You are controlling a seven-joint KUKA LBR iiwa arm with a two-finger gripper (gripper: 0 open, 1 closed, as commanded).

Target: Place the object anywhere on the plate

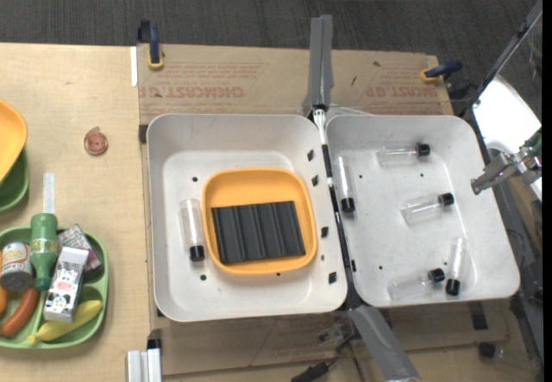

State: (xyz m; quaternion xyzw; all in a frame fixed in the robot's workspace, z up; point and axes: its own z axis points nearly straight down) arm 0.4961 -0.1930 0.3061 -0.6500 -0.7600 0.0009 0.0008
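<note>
Vials (431, 278) lie at near edge of right bin (371, 285), four more scattered | orange plate (259, 184) in left bin (164, 285) carries black ridged block (259, 231) | gripper (496, 175) at right rim, jaw state cannot tell | risk: round vial rolls off ridges.

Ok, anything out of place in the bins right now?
One clear vial lies in the left bin beside the orange plate, not on it. The plate carries a dark ridged block. Nothing looks spilled or broken.
</note>
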